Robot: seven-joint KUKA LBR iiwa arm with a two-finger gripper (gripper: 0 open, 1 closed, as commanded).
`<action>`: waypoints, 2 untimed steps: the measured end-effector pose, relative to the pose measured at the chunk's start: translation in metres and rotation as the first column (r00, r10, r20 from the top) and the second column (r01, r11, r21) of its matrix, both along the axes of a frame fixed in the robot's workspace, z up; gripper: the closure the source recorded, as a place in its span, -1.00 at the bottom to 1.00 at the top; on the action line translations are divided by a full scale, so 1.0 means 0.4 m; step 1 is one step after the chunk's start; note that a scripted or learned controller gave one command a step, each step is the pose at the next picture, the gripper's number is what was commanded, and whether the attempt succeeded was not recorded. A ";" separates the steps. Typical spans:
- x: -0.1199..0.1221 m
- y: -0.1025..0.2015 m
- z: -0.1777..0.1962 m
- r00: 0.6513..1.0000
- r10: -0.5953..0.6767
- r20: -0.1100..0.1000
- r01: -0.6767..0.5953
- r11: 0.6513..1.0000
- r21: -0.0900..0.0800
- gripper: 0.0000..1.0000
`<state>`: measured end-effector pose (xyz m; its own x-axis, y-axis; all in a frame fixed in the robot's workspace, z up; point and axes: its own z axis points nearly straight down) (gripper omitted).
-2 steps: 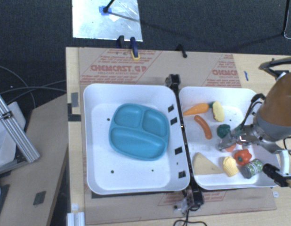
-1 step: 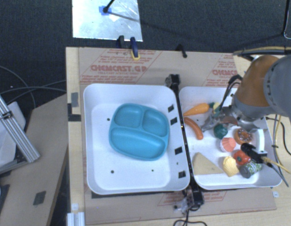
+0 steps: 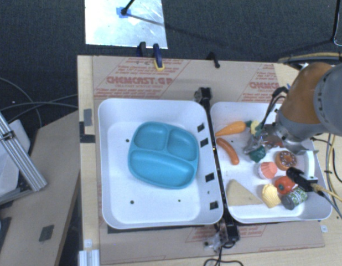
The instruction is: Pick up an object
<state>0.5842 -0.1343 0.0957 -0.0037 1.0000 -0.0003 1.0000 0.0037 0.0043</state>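
The arm [image 3: 317,101] enters from the right side and bends down over the right bin [image 3: 237,214]. Its gripper [image 3: 258,143] is low in this bin, in the upper middle part, among the toy food pieces. The wrist covers the end of the tool, so I cannot tell how wide it is, and I cannot tell if it has something in its hold.

I take the gripper as the landmark. A small teal object [image 3: 257,153] lies directly under it, maybe touching it. A yellow-green piece [image 3: 254,127] is just above it. An orange carrot [image 3: 232,129] lies to the left and a little higher, and an orange-red sausage [image 3: 228,151] lies to the left and a little lower, near the divider between the bins. A pink and white piece [image 3: 267,170] is just below the gripper, and a round donut-like piece [image 3: 285,160] is below and to the right. Further down there are a red tomato [image 3: 284,184], a yellow piece [image 3: 270,195], a dark green can [image 3: 295,198] and a beige wedge [image 3: 244,194], the last one low and to the left.

Far to the left of the gripper, the left bin [image 3: 113,148] holds a blue divided plate [image 3: 163,154] with three compartments, lying flat in the middle.
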 end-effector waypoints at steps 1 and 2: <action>-0.177 0.096 -0.028 1.000 -0.003 -0.006 0.003 1.000 0.002 1.00; -0.104 0.279 0.238 1.000 0.009 0.008 -0.009 1.000 0.002 1.00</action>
